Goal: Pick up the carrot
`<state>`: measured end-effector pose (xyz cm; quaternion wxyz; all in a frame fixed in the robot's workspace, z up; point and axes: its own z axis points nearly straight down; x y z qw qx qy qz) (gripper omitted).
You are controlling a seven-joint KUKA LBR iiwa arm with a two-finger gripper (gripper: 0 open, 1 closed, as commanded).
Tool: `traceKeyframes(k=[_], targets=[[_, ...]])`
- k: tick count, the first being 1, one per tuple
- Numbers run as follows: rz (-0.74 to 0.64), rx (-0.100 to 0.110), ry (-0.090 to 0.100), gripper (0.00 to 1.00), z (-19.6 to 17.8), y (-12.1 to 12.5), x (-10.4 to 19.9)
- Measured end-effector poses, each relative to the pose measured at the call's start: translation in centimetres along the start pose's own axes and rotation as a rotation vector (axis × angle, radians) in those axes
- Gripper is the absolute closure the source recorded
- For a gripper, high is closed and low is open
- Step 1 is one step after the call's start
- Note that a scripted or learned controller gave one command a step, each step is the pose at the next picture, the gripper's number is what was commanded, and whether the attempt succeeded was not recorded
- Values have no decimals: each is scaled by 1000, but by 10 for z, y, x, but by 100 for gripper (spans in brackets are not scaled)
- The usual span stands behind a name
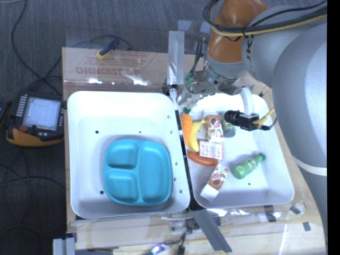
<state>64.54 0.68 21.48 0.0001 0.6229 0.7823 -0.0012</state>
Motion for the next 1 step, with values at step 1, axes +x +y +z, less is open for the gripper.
traceKeyframes(k=[1], targets=[[-239,0,-2,100,-2,-26,-12]])
